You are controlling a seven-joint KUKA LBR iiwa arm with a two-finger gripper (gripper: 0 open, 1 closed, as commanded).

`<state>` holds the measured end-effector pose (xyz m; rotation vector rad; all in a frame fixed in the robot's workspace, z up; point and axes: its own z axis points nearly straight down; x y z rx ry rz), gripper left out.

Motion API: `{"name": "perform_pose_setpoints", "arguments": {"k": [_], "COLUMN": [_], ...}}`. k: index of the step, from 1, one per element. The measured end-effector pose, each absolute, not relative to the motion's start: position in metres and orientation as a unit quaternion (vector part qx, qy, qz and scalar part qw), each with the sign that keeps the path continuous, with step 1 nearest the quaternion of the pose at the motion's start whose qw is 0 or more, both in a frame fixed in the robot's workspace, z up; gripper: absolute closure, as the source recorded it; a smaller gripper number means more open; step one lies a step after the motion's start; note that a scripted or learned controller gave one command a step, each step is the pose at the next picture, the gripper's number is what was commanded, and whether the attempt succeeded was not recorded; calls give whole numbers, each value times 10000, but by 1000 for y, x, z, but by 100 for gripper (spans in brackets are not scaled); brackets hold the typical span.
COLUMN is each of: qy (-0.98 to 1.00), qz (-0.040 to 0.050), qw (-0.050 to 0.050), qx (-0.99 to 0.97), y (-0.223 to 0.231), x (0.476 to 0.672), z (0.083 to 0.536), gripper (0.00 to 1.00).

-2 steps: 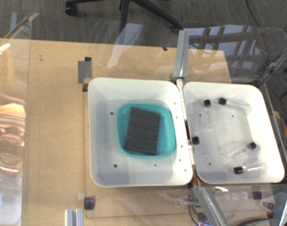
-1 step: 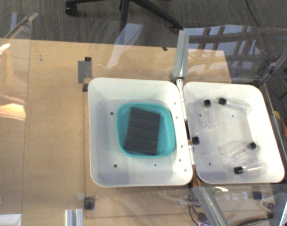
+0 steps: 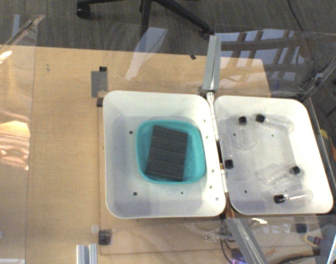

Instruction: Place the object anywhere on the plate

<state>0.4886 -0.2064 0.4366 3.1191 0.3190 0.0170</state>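
Dark grey ribbed rectangular block (image 3: 167, 153), flat and slightly tilted, on teal plate (image 3: 198, 147) in left bin (image 3: 118, 147).

Along the tabletop's right edge stand clear guard panels (image 3: 322, 65) with pale reflections, set in a thin grey metal frame. A flat grey metal post (image 3: 212, 62) rises at the far edge, on the line where the two white bins (image 3: 118, 202) meet. Thin wires and small fittings (image 3: 237, 251) lie at the near edge, too small to make out.
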Motion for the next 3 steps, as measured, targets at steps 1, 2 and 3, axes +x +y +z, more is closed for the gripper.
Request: {"name": "perform_pose_setpoints", "arguments": {"k": [1,2,3], "qy": [1013,1013,1014], "qz": [52,53,52], "qw": [24,24,23], "qx": [9948,9948,9948], "y": [-206,-206,-206], "x": [488,488,488], "z": [437,436,436], "gripper": [0,0,0]}}
